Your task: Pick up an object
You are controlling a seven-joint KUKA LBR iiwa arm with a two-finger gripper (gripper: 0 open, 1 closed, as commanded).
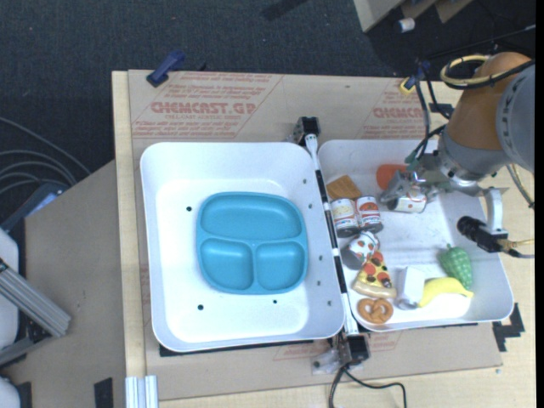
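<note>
Looking down at the right bin [503, 303], I see my gripper [406, 195] low near its far side, just beside a red toy [390, 175] that the fingers partly cover. I cannot tell whether it grips anything. Two small cans [355, 215] stand beside it. Nearer the front edge lie a pizza slice [374, 276], pretzel [375, 311], banana [444, 291] and a green piece [457, 266]. A blue divided plate [252, 242] sits in the left bin [161, 228].

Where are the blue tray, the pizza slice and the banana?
blue tray [252, 241], camera view, middle divider ridge.
pizza slice [375, 276], camera view, middle of its topping.
banana [444, 290], camera view, middle of its yellow body.
</note>
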